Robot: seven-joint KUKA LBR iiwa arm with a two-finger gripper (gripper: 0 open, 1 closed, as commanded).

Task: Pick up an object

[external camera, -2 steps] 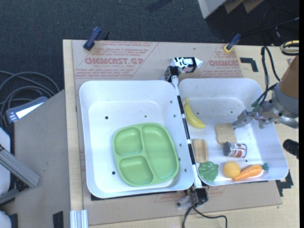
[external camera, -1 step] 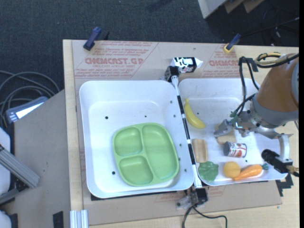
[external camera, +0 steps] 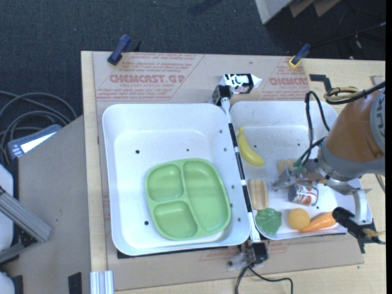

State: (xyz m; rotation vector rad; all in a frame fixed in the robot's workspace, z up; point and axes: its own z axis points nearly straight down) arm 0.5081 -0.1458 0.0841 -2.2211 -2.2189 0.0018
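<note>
Your grey arm with the orange band (external camera: 358,133) is reaching in over the right white bin (external camera: 269,112) and its jaws (external camera: 293,177) are hanging low among the clutter, just above a small red-and-white can (external camera: 304,195) lying on its side. I cannot tell from this slant whether the jaws are apart or together, and nothing is visibly between them.

By my read you are lining up on that can, the nearest candidate. It is sitting toward the bin's near edge, crowded: an orange ball (external camera: 298,218) and an orange carrot (external camera: 321,222) are lying just beside it, a green leafy piece (external camera: 268,220) is filling the near left corner, and a tan bread-like block (external camera: 258,193) is lying along the left wall. A yellow banana (external camera: 248,150) is resting farther back along that wall.

The left white bin (external camera: 119,124) is carrying a green divided plate (external camera: 187,198), well apart from your work. Watch those neighbours; they are leaving little room around the can.
</note>
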